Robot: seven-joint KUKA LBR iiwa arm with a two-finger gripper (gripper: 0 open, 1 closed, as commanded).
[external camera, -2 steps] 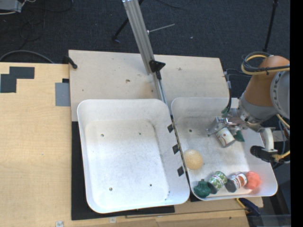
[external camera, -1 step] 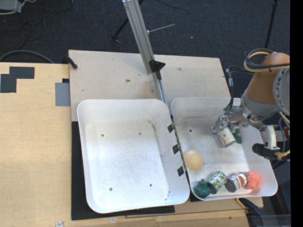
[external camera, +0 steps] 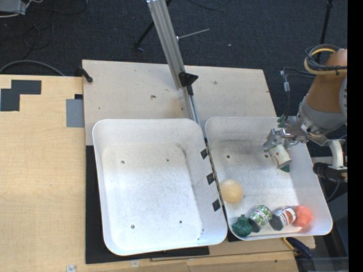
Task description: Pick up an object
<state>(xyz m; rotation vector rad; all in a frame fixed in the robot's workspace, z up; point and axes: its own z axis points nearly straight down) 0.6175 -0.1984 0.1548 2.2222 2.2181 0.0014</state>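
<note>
Gripper [external camera: 279, 152] over right bin [external camera: 249, 130], w/ tan ball [external camera: 231, 191] nearby.

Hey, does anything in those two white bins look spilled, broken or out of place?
Nothing stands out. The tan ball, green toy, two small containers and orange object lie loosely along the right bin's near edge.

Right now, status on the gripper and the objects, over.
Gripper over right bin, upper right part, nothing visibly held. Tan ball near divider; green piece, two bottles, orange object along bottom wall. Path clear.
</note>
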